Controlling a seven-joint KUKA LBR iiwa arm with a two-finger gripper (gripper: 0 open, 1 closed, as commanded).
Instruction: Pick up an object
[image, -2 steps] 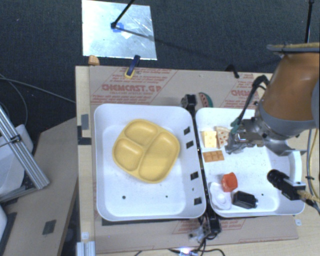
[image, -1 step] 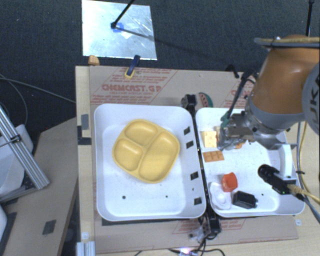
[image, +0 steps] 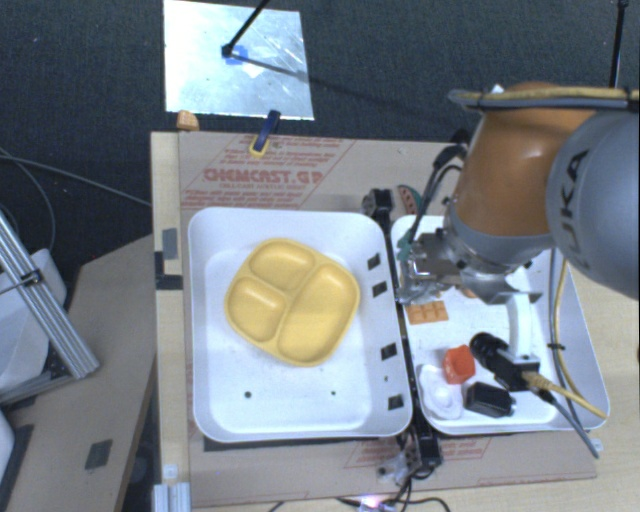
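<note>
Objects sit mostly in the near half of the bin on the view's right. A white lump lies against that bin's near left corner. A flat black piece is just beside the lump, close to the front rim. An orange-red piece is just behind the lump and seems to touch it. These three are crowded together, with little open floor between them and the walls.

Farther in, an orange waffle-like square lies flat near the divider between the bins. The gripper hangs just beyond this square, close to the divider. The bulky grey and orange wrist covers it from above, so I cannot tell whether it is open or closed, or whether it touches or holds anything.

The left bin has far more room. A yellow divided plate lies near its middle, clear of all four walls, with bare white floor along the near side.

Beyond the bins, a small blue and yellow item rests on brown cardboard, and farther still lies a silvery sheet.
</note>
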